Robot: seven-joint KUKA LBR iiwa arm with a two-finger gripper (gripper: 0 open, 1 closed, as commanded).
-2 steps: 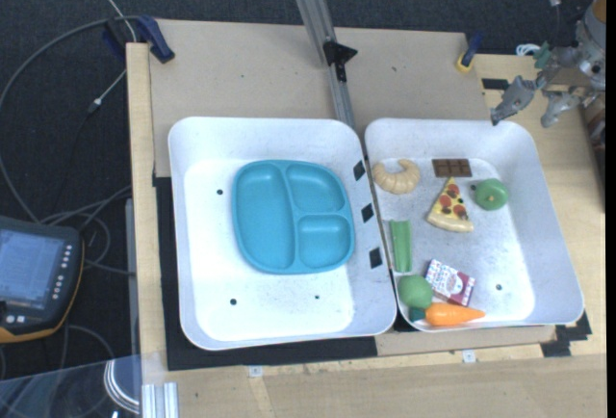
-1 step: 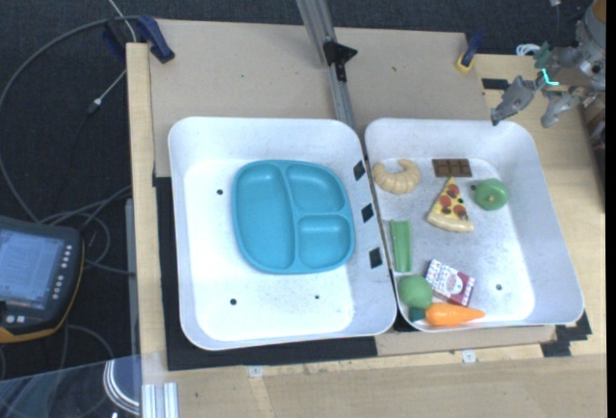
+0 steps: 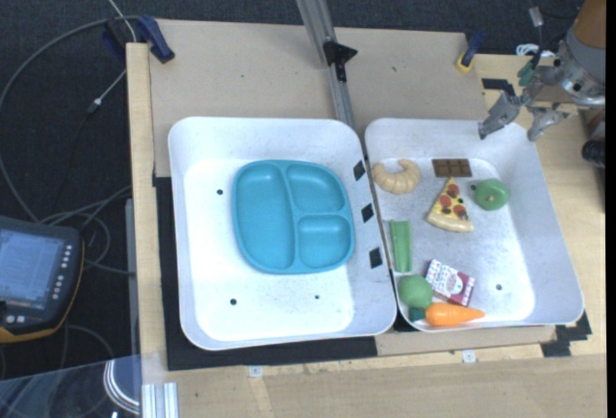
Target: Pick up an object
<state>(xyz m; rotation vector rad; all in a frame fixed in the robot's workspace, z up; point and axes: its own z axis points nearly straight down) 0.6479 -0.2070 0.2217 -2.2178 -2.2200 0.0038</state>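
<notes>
While the gripper (image 3: 521,120) is hanging over the far right corner of the right bin (image 3: 544,243), at about one o'clock from that bin's middle, its two fingers (image 3: 496,121) are standing apart with nothing between them. Inside that bin, a croissant (image 3: 397,175) is lying at about ten o'clock, with a brown chocolate bar (image 3: 450,168) just beside it toward twelve o'clock. A pizza slice (image 3: 450,207) is sitting near the centre, and a green apple-like fruit (image 3: 491,195) is resting just beside it at two o'clock. A long green vegetable piece (image 3: 400,245) is lying along the left wall at about nine o'clock. Toward the near edge, a round green fruit (image 3: 416,291) is sitting at seven o'clock, touching or almost touching a small red and white packet (image 3: 449,282) at six o'clock, and an orange carrot (image 3: 453,315) is lying against the front rim just below both. All of these things are lying well apart from the gripper. The left bin (image 3: 202,243) is holding a blue divided plate (image 3: 292,216), which is sitting a little toward two o'clock of that bin's middle, its compartments showing bare. Both bins are resting side by side on the wooden worktop (image 3: 241,60).
</notes>
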